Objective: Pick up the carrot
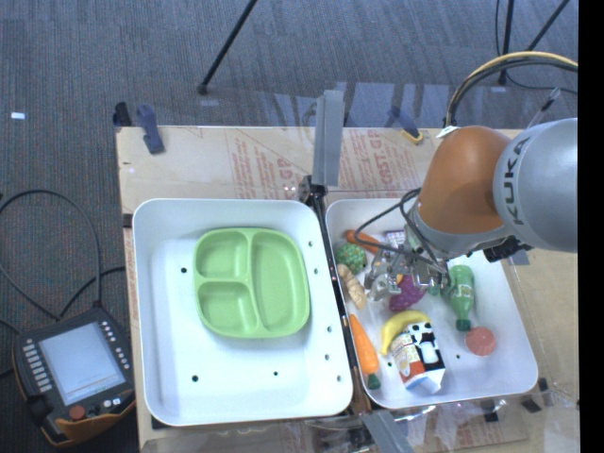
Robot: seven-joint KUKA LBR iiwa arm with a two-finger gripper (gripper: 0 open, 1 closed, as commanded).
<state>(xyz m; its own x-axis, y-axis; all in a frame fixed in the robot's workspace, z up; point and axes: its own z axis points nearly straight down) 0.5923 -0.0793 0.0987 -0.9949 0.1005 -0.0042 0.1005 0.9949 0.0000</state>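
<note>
The carrot [361,343] is orange with a green tip and lies along the left wall of the right bin [514,324], near the front. My gripper [404,274] hangs over the middle of that bin, just above a purple bunch of grapes [408,297]. It is up and to the right of the carrot and apart from it. Its fingers stand open and hold nothing. A second, smaller orange piece [362,239] lies at the back left of the bin, partly under the cables.
Around the gripper in the right bin lie a green vegetable [349,256], a beige knobbly piece [354,287], a banana [400,327], a small carton [420,358], a green bottle [461,293] and a red round item [479,341]. The left bin [160,347] holds a green divided plate [252,281].
</note>
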